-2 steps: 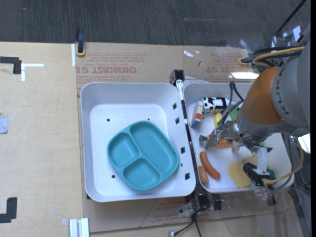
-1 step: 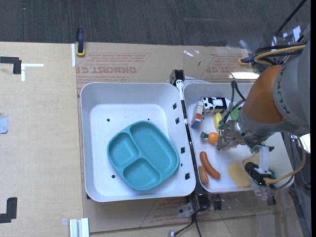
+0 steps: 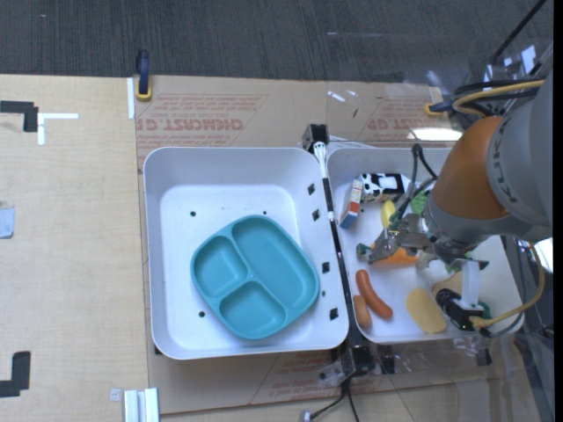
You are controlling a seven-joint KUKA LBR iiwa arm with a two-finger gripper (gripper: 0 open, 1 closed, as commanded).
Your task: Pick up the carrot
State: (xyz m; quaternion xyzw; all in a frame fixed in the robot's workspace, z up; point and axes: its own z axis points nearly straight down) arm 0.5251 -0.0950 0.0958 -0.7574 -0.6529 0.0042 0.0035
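Note:
The carrot [image 3: 403,257] is a small orange piece in the right bin [image 3: 398,331], mostly covered by the arm's wrist. My gripper [image 3: 383,248] sits low over the bin's middle, right against the carrot's left end. The grey arm with its orange band [image 3: 466,178] hangs over the right half of the bin and hides what lies beneath it. Whether the carrot is gripped cannot be made out from this angle.
Two reddish sausages [image 3: 374,294] lie just in front of the gripper and a yellow slice [image 3: 426,311] to their right. A cow-patterned carton [image 3: 383,184], a small box [image 3: 352,202] and a yellow item [image 3: 388,211] sit behind. A teal divided plate [image 3: 255,276] fills the left bin [image 3: 167,236].

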